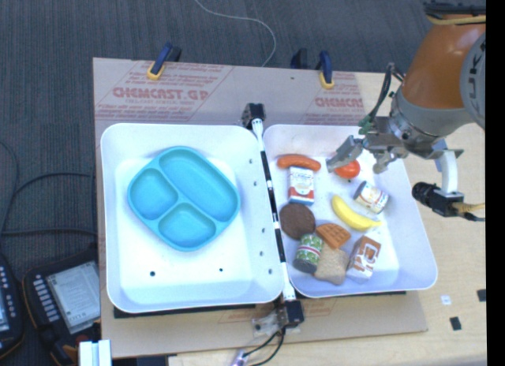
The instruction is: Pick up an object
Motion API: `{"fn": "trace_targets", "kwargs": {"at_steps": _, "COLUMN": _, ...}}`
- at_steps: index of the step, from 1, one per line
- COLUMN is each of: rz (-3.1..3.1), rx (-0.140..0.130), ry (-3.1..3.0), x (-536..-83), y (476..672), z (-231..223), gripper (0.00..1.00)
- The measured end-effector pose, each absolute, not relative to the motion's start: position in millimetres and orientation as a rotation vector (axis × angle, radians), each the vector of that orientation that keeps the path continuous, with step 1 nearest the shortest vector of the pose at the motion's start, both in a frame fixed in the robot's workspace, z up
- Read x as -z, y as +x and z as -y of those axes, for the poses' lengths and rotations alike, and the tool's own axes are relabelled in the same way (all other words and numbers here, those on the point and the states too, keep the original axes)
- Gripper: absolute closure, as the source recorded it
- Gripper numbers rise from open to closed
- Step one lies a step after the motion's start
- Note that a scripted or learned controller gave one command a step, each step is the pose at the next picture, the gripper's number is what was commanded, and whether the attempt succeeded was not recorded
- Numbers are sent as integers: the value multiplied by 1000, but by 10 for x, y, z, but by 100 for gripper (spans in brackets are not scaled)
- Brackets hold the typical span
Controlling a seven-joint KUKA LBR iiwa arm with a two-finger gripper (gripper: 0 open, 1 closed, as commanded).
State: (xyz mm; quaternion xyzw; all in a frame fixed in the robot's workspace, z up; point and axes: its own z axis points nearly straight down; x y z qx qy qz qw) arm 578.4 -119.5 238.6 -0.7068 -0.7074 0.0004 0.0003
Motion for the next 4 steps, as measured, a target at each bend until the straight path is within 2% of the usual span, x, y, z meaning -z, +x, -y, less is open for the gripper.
{"fn": "trace_targets", "kwargs": {"at_steps": 1, "rz": 2217, "rx": -6, "ry": -2220, "x": -1135, "y": 5422, "z": 1525, "gripper": 0}}
{"fn": "trace_targets", "kwargs": {"at_steps": 2, "rz": 2220, "rx": -1, "ry": -2222, "x": -1245, "y": 5438, "z": 1525, "gripper": 100}}
{"fn": "trace_targets", "kwargs": {"at_steps": 3, "rz": 2220, "rx": -2, "ry": -2221, "x": -1244, "y": 5437, "z": 1524, "gripper": 0}}
{"fn": "trace_targets", "kwargs": {"at_steps": 4, "rz": 2229, "rx": 9, "ry": -2234, "x": -896, "y": 5108, "z": 1148, "gripper": 0}}
